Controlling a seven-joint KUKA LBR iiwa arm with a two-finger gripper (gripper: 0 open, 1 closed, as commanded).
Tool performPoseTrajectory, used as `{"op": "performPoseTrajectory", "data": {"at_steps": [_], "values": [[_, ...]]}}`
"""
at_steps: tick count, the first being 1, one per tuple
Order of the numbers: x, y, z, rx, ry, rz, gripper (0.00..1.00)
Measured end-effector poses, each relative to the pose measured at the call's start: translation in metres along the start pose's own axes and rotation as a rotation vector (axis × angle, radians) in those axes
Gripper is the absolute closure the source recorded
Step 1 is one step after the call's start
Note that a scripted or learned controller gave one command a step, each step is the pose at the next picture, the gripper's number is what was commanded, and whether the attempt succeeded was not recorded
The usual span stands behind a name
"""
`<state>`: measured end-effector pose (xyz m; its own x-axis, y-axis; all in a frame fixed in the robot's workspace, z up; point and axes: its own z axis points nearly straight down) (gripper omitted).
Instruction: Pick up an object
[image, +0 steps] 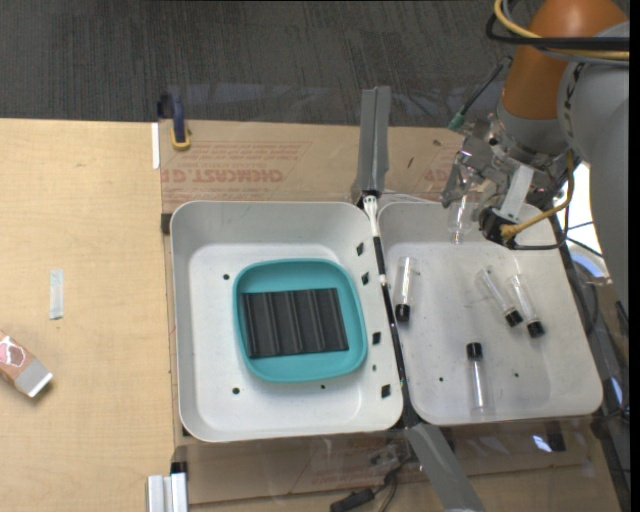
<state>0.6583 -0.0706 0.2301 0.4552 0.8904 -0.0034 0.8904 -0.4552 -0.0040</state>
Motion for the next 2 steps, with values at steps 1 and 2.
{"op": "performPoseTrajectory", "data": {"at_steps": [1,2], "values": [[-0.042,0.022,-0.007,-0.002,0.001,0.213,1.0],[-0.027,0.0,-0.014,0.0,0.0,0.212,1.0]]}}
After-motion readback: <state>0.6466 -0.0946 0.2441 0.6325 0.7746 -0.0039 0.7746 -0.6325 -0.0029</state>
